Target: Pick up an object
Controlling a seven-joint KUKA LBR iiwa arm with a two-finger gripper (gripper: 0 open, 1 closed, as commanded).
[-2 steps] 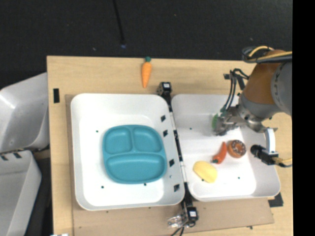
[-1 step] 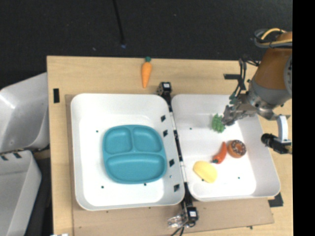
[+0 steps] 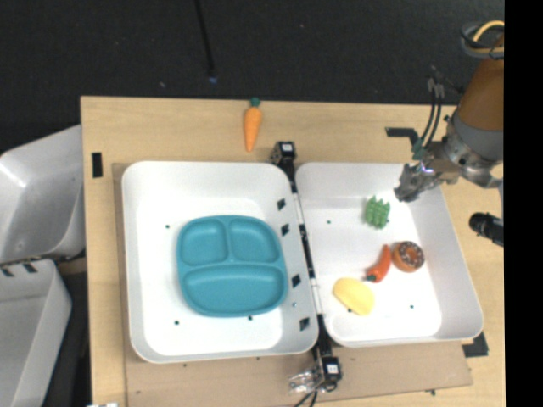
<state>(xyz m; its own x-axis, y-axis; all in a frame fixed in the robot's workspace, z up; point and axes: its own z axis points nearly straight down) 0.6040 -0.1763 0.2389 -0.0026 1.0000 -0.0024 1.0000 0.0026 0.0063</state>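
Note:
The right bin [image 3: 441,312] holds a green bumpy toy [image 3: 377,212], a red-orange chilli-shaped toy [image 3: 380,265], a round brown toy [image 3: 408,256] and a yellow lemon-like toy [image 3: 353,296]. My gripper [image 3: 408,185] hangs over the bin's far right corner, just up and right of the green toy and apart from it. Nothing shows between its fingertips. The arm with its orange band [image 3: 485,100] reaches in from the right.
A blue divided plate [image 3: 231,264] lies in the left bin [image 3: 140,227]. A toy carrot [image 3: 252,125] rests on the wooden bench beyond the bins. Black clips [image 3: 283,153] join the bins along the middle.

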